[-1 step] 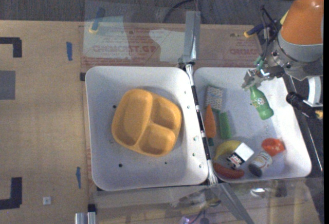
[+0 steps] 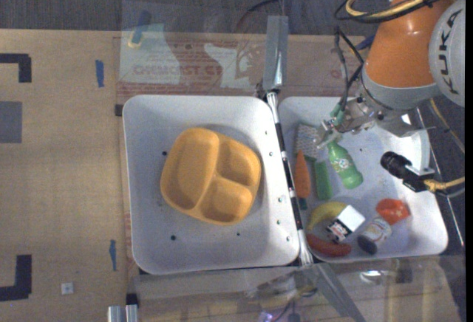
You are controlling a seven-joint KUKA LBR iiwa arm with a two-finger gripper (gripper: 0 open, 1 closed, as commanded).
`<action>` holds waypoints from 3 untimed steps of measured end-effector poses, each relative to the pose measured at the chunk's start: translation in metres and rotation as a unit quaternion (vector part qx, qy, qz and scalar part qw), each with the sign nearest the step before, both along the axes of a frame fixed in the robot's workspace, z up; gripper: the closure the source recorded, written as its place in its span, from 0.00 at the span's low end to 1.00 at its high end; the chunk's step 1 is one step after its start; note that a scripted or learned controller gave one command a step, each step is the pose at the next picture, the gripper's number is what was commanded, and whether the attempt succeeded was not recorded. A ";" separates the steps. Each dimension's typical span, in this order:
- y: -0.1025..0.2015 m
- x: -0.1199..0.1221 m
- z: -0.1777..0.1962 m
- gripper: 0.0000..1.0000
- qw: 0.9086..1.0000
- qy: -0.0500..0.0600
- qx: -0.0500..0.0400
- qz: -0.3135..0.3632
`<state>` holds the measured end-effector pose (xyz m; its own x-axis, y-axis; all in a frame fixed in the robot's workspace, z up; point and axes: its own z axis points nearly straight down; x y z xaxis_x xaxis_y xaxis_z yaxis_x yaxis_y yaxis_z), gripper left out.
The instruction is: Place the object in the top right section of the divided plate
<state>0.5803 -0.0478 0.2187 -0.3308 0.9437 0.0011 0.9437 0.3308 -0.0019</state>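
Hand (image 2: pixel 334 128) hangs over the right bin (image 2: pixel 436 232), just above a green bottle (image 2: pixel 344 165); its grip state cannot be told. Yellow divided plate (image 2: pixel 211 175) sits in the left bin (image 2: pixel 148 239).

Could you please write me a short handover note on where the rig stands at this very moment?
Tool: low over the right bin, at the neck of the green bottle; grip cannot be judged.
Divided plate: in the left bin, nothing in its sections.
Done: nothing placed yet.
Left: secure an object, carry it over, set it in the plate's top right section.
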 end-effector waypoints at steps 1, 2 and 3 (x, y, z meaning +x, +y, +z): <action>0.046 0.037 -0.027 1.00 0.998 -0.002 0.000 0.058; 0.079 0.031 -0.013 1.00 0.998 -0.002 0.000 0.059; 0.088 -0.003 -0.033 1.00 0.991 0.000 0.000 0.133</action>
<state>0.5772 0.0404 0.1861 -0.5675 0.8234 0.0013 0.8234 0.5675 -0.0013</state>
